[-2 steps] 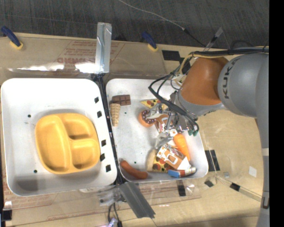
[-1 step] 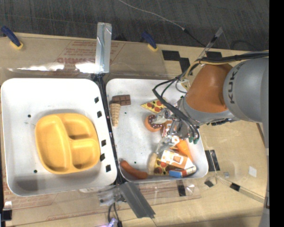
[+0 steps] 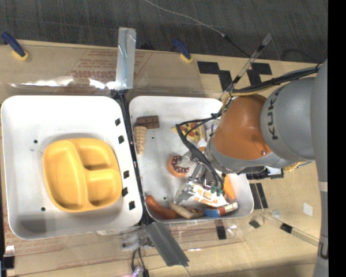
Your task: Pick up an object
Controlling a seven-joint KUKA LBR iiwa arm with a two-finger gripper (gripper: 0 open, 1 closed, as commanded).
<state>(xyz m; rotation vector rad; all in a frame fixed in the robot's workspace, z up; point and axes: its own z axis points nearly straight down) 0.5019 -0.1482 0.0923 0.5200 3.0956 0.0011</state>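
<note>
My gripper (image 3: 197, 190) reaches down into the right bin (image 3: 161, 105), low over a heap of toy food near the bin's front edge. Under and around it lie a white and orange packet (image 3: 210, 196), a brown sausage (image 3: 160, 208), and a blue-capped orange item (image 3: 222, 209). A round doughnut-like piece (image 3: 177, 165) sits just left of the wrist. Further back are a brown chocolate bar (image 3: 146, 122), a waffle cone (image 3: 140, 138) and a pizza slice (image 3: 191, 132). The orange wrist band (image 3: 242, 128) hides much of the bin's right side.
The left bin (image 3: 17, 114) holds a yellow divided tray (image 3: 81, 172). A black divider strip (image 3: 130, 154) runs between the bins. Cables (image 3: 265, 79) trail from the arm toward the back right. Blue clamps (image 3: 14, 45) hold the cardboard bench cover.
</note>
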